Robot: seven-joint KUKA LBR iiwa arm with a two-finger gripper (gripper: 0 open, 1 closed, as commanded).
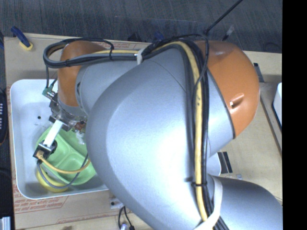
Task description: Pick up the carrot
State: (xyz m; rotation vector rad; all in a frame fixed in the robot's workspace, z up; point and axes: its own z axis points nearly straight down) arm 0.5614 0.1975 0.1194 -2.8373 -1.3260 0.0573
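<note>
My arm (163,128) reaches in from the right and hangs over most of the bench. Its wrist, with the orange band (72,80), points down into the left bin (19,128). The gripper (67,122) sits low in that bin, just above the upper edge of a light green dish (72,157), and the wrist body hides its tips. The green dish lies in the bin's near half, partly under the arm.
The left bin's white walls show on the far, left and near sides. A small blue and yellow tool (21,37) lies on the bench behind the bin. A white object (278,104) sits at the right edge.
</note>
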